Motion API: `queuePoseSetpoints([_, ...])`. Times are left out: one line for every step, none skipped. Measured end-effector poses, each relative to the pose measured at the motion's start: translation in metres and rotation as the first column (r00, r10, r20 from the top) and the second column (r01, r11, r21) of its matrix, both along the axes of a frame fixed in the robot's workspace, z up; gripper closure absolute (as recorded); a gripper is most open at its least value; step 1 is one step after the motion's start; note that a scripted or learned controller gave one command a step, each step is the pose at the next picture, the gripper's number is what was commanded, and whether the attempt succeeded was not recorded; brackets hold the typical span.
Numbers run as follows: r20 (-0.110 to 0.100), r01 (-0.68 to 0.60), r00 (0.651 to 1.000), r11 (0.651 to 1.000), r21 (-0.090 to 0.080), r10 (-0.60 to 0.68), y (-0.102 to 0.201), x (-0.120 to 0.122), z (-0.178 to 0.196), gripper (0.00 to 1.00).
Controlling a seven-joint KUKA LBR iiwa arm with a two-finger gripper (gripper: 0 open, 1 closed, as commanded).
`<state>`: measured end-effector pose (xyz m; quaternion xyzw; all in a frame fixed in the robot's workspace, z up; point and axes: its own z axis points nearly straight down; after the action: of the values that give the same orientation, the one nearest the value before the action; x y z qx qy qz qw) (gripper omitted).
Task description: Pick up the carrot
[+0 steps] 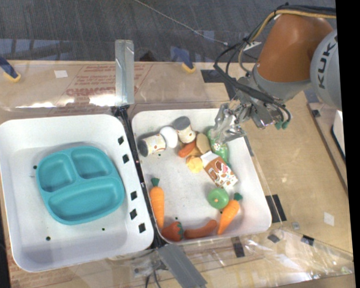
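Observation:
Two carrots lie in the right bin (256, 184). One carrot (157, 202) lies along the left wall with its green top pointing away from me. The other carrot (229, 214) rests tilted in the near right corner, beside a green round fruit (218, 197). My gripper (229, 122) hangs over the bin's far right corner, just above a green item (217, 145), and well apart from both carrots. Nothing shows held in it.
The right bin also holds a snack packet (220, 171), a yellow piece (195, 164), an orange piece (187, 150), small grey and white cans (167, 137) and a red sausage (199, 230). A teal divided plate (78, 183) sits in the left bin (10, 183).

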<state>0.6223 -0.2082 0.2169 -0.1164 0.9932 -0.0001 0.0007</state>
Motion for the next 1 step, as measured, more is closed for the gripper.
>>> queuePoseSetpoints([-0.001,-0.203,0.979,0.979,0.001,0.203,0.0005,0.0306,-0.0420,1.00])
